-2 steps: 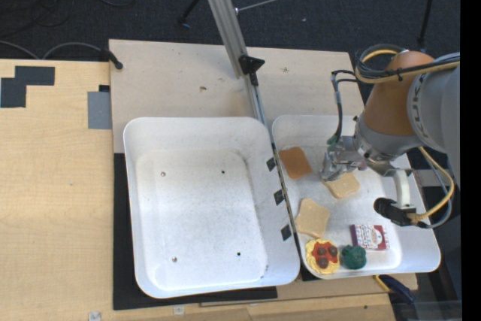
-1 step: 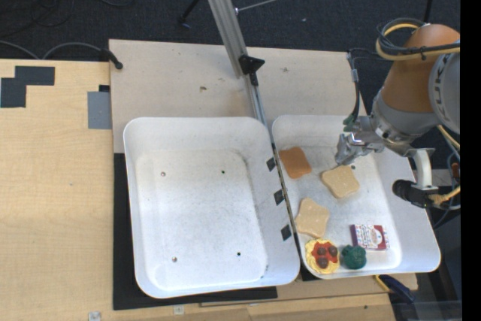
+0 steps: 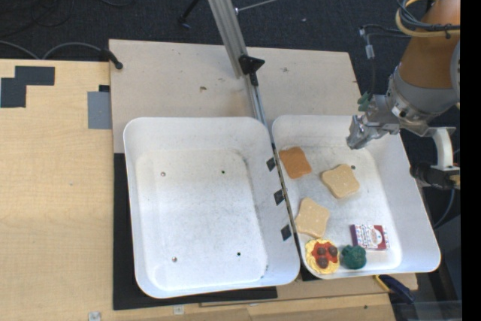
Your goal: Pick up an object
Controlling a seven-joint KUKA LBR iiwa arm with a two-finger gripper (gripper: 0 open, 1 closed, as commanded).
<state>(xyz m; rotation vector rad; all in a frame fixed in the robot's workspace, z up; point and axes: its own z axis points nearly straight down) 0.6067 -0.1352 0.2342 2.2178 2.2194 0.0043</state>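
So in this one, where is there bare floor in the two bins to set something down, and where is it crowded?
The left white bin has bare floor from wall to wall. In the right white bin, a bare strip runs down the right wall. The left side and near end are crowded: brown bread slice, two tan slices, green ball, small packet.

arm (image 3: 425, 75): grey casing, rounded segments | band: orange, above wrist | cables: black and yellow loops coiled at top | gripper (image 3: 359, 136): grey metal, small, two-finger, on wrist flange
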